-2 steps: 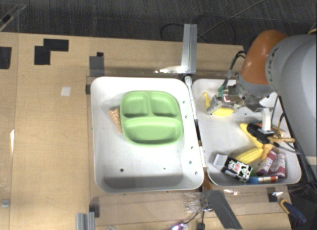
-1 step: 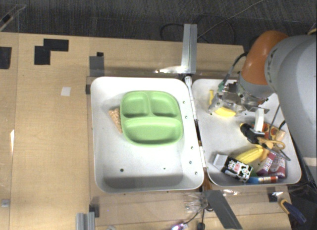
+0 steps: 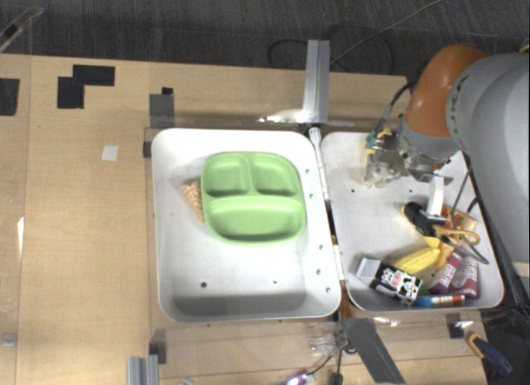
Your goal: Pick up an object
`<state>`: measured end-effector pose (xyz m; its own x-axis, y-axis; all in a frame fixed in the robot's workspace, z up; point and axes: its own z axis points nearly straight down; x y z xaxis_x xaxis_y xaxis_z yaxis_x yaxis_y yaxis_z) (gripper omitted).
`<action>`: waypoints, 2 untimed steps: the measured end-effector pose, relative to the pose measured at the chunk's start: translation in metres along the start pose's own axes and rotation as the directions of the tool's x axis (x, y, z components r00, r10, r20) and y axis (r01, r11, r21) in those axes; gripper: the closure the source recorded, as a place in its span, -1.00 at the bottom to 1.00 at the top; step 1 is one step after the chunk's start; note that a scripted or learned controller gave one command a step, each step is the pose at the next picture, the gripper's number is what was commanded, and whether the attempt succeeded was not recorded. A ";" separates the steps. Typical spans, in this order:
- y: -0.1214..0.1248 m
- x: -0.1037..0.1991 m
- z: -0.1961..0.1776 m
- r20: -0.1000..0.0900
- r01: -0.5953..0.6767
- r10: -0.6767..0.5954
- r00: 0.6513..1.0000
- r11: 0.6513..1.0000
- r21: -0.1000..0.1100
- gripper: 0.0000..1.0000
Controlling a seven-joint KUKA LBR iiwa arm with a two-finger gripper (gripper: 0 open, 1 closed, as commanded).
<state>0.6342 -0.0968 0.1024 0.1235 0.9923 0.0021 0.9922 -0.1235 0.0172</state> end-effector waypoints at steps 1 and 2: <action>0.000 0.000 0.000 0.000 0.002 -0.002 1.000 1.000 0.000 -1.00; 0.001 0.001 -0.011 0.002 0.009 -0.009 1.000 1.000 -0.002 1.00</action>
<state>0.6351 -0.0964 0.1136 0.1148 0.9934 0.0004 0.9932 -0.1148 0.0192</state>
